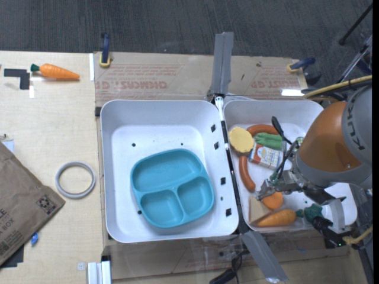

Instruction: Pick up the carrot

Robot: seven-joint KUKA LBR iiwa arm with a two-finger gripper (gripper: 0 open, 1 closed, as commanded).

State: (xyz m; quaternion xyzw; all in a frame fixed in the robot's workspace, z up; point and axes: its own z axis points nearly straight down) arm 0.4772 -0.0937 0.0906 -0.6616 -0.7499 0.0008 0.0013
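An orange carrot [276,218] lies along the front edge of the right bin [308,107], its green top pointing right. My gripper [273,187] is low in that bin, just behind the carrot and over a small round orange item [273,201]. The grey arm with its orange band [324,141] reaches in from the right and hides the bin's right side. A second carrot [55,71] lies outside the bins on the bench at the far left.
Behind the gripper in the right bin are a yellow disc [241,139], a curved red sausage [247,173], a green piece [267,139] and a ketchup packet [267,156]. The left bin [118,176] holds a blue divided plate [171,187]. On the bench lie a grey ring [75,178] and a cardboard box [21,209].
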